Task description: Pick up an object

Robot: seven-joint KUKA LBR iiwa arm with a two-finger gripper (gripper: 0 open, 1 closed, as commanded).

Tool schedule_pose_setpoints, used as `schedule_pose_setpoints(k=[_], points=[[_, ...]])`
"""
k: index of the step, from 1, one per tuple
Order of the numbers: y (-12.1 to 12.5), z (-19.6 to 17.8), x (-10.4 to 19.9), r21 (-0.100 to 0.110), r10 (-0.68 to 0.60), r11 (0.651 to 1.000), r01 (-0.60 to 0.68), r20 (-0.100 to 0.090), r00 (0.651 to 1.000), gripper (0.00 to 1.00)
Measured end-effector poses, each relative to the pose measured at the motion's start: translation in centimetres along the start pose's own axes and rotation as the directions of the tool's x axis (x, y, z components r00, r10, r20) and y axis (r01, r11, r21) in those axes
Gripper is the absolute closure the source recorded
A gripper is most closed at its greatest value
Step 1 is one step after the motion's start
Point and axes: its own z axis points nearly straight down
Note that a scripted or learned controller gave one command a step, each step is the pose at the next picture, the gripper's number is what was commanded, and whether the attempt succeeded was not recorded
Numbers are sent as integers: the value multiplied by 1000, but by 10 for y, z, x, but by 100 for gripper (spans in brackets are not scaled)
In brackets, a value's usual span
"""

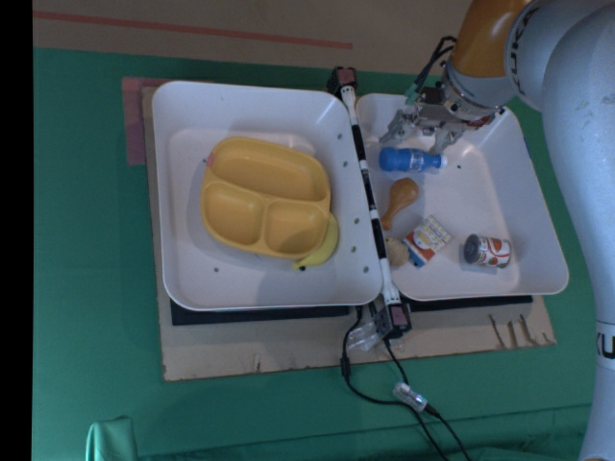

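The gripper (pixel 423 134) hangs released, fingers spread with nothing between them, just above the blue bottle (pixel 411 159) in the right bin (pixel 524 209). The bottle lies on its side just below the gripper, long axis running left-right, cap to the right. Farther from the bottle lie a drumstick (pixel 400 200), a small carton (pixel 427 239) and a can (pixel 486 251).

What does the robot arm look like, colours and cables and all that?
The arm is smooth grey, made of thick rounded segments, with an orange band above the wrist. Thin dark cables loop beside the wrist. The gripper is bare grey metal with slim fingers.
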Motion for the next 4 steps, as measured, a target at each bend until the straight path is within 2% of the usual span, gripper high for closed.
schedule_pose_setpoints(k=[2,3,4], points=[[-71,-2,2,-7,2,1000,-2,0,1000,0],[-141,-3,-19,-12,0,1000,0,1,1000,0],[-182,-6,-26,-48,0,999,1,7,1000,0]])
